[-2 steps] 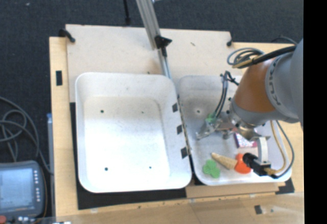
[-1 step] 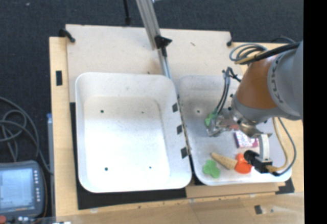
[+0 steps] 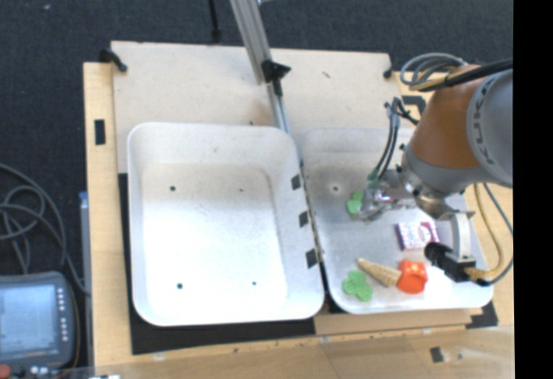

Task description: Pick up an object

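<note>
In the right bin (image 3: pixel 333 157) lie several small objects: a green piece (image 3: pixel 354 204) near the middle, a purple and white packet (image 3: pixel 413 236), a tan cone (image 3: pixel 377 272), an orange-red piece (image 3: pixel 412 277) and a green leafy piece (image 3: pixel 357 286) at the front. My gripper (image 3: pixel 373 205) hangs low over the bin, right beside the green piece, which seems to touch its tip. The arm's orange band (image 3: pixel 445 123) and grey wrist hide the bin's right part.
The left bin (image 3: pixel 212 222) lies beside the right one, with a few dark specks on its floor. A slanted metal pole (image 3: pixel 251 19) rises from between the bins at the back. Cables (image 3: pixel 432 66) loop at the bench's back right corner.
</note>
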`<action>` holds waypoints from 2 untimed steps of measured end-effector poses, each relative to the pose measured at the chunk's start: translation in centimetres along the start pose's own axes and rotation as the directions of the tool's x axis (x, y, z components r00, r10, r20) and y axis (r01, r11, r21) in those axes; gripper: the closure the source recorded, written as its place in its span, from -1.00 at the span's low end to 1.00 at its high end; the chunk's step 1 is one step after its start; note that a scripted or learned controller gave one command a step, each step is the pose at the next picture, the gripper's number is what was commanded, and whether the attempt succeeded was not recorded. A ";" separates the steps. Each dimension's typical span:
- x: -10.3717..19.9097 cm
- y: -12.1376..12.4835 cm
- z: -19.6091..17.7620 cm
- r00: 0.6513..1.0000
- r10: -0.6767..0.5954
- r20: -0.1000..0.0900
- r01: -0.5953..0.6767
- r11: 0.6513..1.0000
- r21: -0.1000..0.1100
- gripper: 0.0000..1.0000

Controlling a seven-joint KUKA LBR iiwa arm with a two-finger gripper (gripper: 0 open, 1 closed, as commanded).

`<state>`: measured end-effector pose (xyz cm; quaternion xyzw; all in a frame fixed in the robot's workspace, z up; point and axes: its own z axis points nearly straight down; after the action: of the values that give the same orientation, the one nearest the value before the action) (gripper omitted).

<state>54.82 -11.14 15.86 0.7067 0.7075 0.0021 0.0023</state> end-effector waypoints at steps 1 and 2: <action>-0.3 0.4 -4.4 1.000 -0.001 0.001 0.001 1.000 -0.001 1.00; -0.4 0.6 -8.6 1.000 -0.003 0.001 0.003 1.000 -0.001 1.00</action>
<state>55.40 -11.55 24.44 0.7057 0.7085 0.0022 0.0028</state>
